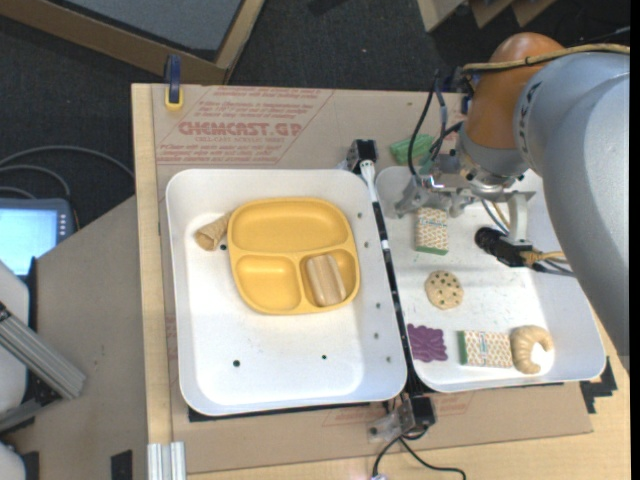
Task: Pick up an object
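End effector (pixel 432 200) just above patterned wafer (pixel 432 232); grip state cannot be told.

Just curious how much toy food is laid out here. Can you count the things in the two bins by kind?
Yellow plate: 1
Bread: 3 (roll on the plate, tan piece beside it, croissant)
Cookie: 1
Purple grapes: 1
Patterned packets: 2
Green thing, partly hidden: 1
Total: 9
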`<action>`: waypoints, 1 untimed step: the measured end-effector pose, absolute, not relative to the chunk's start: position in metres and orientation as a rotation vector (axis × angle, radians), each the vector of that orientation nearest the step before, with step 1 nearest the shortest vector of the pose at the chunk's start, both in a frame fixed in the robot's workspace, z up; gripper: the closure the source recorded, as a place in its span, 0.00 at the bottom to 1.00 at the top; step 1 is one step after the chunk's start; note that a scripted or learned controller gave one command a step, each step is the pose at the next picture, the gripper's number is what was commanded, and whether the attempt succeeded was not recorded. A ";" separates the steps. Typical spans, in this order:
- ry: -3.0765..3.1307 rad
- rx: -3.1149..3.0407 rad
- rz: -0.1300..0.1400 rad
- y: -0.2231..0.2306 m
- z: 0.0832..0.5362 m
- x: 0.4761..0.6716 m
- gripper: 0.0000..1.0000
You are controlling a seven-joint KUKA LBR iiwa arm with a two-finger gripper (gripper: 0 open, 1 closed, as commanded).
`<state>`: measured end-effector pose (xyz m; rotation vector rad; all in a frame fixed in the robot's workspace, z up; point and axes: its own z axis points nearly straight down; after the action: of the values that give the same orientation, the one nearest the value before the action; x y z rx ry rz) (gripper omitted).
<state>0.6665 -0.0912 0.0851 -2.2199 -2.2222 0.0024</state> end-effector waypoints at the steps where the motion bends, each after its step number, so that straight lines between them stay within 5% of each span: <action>1: -2.224 -2.223 0.001 -0.091 0.096 0.667 1.00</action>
<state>0.6672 -0.0915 0.0960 -2.2225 -2.2244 0.0008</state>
